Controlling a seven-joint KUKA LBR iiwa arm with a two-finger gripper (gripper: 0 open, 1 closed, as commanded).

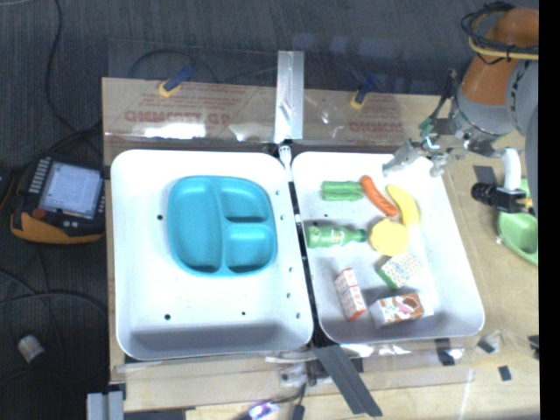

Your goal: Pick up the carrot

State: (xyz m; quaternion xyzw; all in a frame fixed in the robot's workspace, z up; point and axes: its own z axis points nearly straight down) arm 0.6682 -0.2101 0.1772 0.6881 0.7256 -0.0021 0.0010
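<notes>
Dark carpet floor around a wood-topped table [490, 261], two white bins side by side on it. Left bin [140, 304] holds a blue divided plate [222, 224]. Right bin [455, 278] holds the clutter.

Carrot [378, 196] lies in the upper part of the right bin, slanted, touching or just beside the banana [404, 205] on its right, with a green piece [341, 191] just to its left. Below them: green bottle [332, 235] on its side, yellow round piece [389, 237], small green-and-white packet [401, 269], two small cartons [350, 293] and [399, 308].

End effector [411, 158] sits at the top right rim of the right bin, above and to the right of the carrot, apart from it. Nothing between its fingers. Too small and blurred to call them apart or together: cannot tell.

Step, my read: approach phase, grasp not yet made. Next move calls for travel down-left to sit over the carrot's middle, wrist turned so the fingers close across its narrow width, then descend. Risk: banana is tight against the carrot, so one finger may land on it or drag it along.

Writing: red lettering on the brown board [192, 112] behind the bins, not legible. Carton prints not readable. A screen device [66, 191] on the floor at left, display unreadable.
</notes>
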